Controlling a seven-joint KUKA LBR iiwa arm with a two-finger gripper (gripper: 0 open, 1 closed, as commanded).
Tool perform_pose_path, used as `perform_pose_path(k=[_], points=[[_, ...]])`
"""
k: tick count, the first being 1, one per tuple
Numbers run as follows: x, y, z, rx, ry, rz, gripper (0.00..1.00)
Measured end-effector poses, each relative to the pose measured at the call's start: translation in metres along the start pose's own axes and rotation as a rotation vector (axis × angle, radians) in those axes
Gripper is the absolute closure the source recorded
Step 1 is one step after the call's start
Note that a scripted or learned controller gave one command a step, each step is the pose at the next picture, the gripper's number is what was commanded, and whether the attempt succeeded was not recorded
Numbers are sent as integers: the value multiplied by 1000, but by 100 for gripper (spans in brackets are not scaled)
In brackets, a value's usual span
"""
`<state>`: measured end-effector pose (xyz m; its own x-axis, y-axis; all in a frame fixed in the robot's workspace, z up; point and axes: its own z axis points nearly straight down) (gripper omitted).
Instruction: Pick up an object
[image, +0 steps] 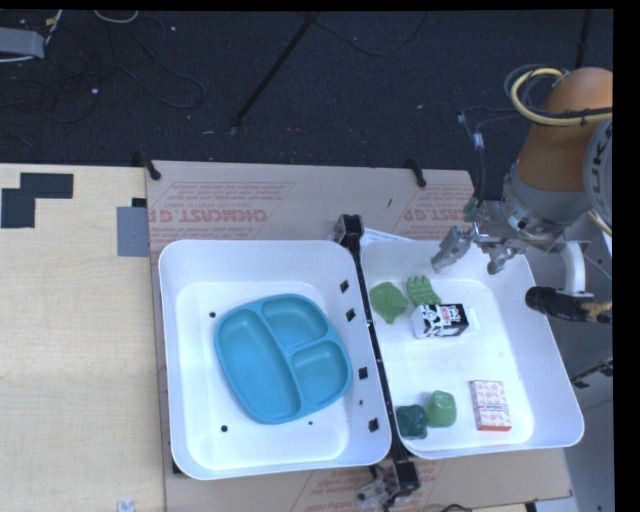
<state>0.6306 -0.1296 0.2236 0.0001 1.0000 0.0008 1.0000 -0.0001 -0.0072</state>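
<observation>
White bins, two of them side by side on the bench. Left bin (190, 300) holds a blue sectioned plate (282, 355), three compartments, lying flat approx. in the middle. Right bin (540, 400) has the small stuff, i.e. the candidates for picking.

My gripper (471, 256) hangs over the far edge of the right bin, near its top rim. Fingers (446, 253) spread wide apart, w/ nothing between them. So: open, not holding anything. My arm comes in from the right, orange band (570, 130) above the wrist, yellow cable looped on top.

Objects in the right bin, far to near:
- two green pieces (403, 296) just beside each other, close to the divider between the bins, a bit below-left of my gripper and apart from it. One is smoother, one looks ridged; can't tell what they are exactly.
- black-and-white carton (440, 320), lying on its side, just right of the green pieces, touching or nearly so, can't tell which.
- dark green lump (411, 421) and light green cup-like thing (441, 408), next to each other at the near-left corner.
- small pink/red box (490, 405) w/ white face, lying flat, right of those two, near the front.

Bins rest on brown cardboard w/ red printing.
</observation>
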Motion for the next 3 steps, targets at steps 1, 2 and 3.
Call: perform_pose_path(k=[1, 2, 3], points=[[-3, 6, 47, 0, 0, 1, 0], [5, 11, 99, 0, 1, -1, 0], [3, 11, 86, -3, 0, 1, 100]])
